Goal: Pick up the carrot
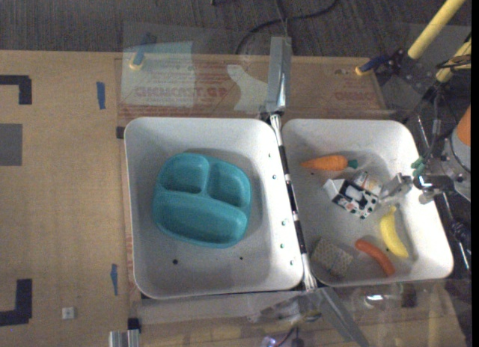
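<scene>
Bench (60, 211): you are looking down on a brown cardboard-covered top with blue tape marks and black corner marks at its left side.
Left bin (142, 263): white and shallow; it carries one thing.
Right bin (314, 140): white, touching the left bin along the centre seam; all the small items lie in it.
Teal tray (200, 198): a three-compartment plate lying flat in the middle of the left bin.
Arm (465, 132): you see it at the right edge, orange band showing, above the right bin's right rim.
Gripper (408, 186): it sits over the right side of the right bin, just above the banana. You cannot tell how far the fingers are spread, and you can make out nothing between them.
Carrot (327, 163): orange with a green top, lying on its side in the upper left part of the right bin, well apart from the gripper.
Printed box (352, 196): white with dark markings, tilted, between the carrot and the gripper.
Banana (393, 235): yellow, near the right wall.
Orange sausage-like piece (374, 256): just left of the banana's lower end.
Speckled block (333, 257): grey-brown, in the bin's lower left.
</scene>
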Robot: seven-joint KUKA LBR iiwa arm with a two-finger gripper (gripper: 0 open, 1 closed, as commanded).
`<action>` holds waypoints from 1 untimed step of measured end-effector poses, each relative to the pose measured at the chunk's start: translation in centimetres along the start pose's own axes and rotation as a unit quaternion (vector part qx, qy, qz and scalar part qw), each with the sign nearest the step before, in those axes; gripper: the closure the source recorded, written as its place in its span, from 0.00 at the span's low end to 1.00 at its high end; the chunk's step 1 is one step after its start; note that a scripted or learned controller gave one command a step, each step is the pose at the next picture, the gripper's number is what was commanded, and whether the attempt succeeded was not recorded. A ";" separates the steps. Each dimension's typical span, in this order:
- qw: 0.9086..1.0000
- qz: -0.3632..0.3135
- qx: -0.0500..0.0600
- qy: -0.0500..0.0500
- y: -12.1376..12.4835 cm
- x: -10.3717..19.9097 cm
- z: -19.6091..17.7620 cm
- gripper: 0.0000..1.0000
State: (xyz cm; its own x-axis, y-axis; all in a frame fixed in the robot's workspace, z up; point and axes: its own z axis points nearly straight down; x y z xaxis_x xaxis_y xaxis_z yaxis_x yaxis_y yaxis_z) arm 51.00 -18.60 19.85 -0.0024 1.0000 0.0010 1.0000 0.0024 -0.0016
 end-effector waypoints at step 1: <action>1.000 0.030 -0.001 -0.001 7.4 5.8 4.0 0.00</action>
State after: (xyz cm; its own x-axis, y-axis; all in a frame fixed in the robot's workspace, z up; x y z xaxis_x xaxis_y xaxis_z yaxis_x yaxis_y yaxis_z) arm 58.36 -12.74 15.88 0.0567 0.9984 -0.0002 0.9984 -0.0567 0.0002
